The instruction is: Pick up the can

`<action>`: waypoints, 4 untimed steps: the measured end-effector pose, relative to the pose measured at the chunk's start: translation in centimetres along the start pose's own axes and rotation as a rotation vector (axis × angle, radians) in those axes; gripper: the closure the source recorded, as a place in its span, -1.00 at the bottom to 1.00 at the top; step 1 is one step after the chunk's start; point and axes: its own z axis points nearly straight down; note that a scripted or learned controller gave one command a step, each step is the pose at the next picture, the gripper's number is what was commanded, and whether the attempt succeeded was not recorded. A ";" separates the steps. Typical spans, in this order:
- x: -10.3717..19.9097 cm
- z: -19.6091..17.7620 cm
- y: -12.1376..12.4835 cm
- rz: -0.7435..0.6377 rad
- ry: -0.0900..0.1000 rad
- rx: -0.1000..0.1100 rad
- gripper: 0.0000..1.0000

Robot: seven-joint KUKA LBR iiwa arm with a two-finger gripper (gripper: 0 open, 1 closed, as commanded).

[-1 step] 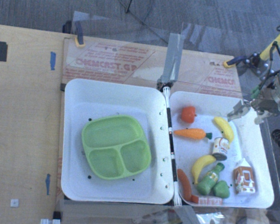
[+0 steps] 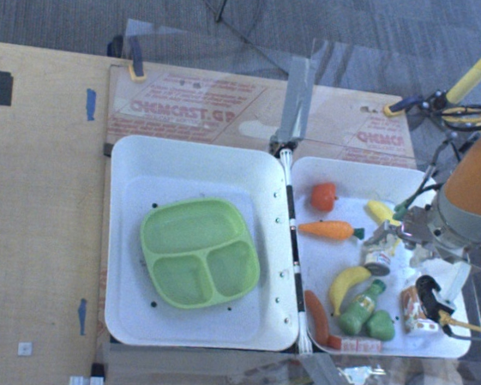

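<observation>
Two white bins are being shown side by side on the bench. The left bin [image 2: 125, 217] is being occupied by a green divided plate [image 2: 200, 252], which is lying flat near its middle.

The right bin [image 2: 353, 187] is being occupied by several items. A red tomato [image 2: 324, 196] is lying toward the far left of this bin, and an orange carrot [image 2: 328, 230] is lying just near of it, pointing left. A yellow banana [image 2: 348, 285] is lying at the middle, touching a green bottle [image 2: 361, 305] on its near side. A red sausage [image 2: 317, 317] is lying along the near left wall. A small carton [image 2: 414, 309] is lying toward the near right.

The arm [image 2: 480, 184] is being extended in from the right, above the right bin. The gripper [image 2: 384, 238] is being held low, directly over the can [image 2: 377, 265], which is standing just right of the banana and near of the carrot tip. The can is being partly covered by the fingers [image 2: 380, 233]. Whether the fingers are spread or pressed together cannot be told, and no grasp on the can is being shown.
</observation>
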 end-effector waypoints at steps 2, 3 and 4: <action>-1.4 4.4 -0.8 0.227 0.003 -0.009 -1.00; -1.6 3.4 -0.8 0.231 0.001 -0.010 1.00; 6.9 -5.1 -4.4 0.414 0.000 0.000 1.00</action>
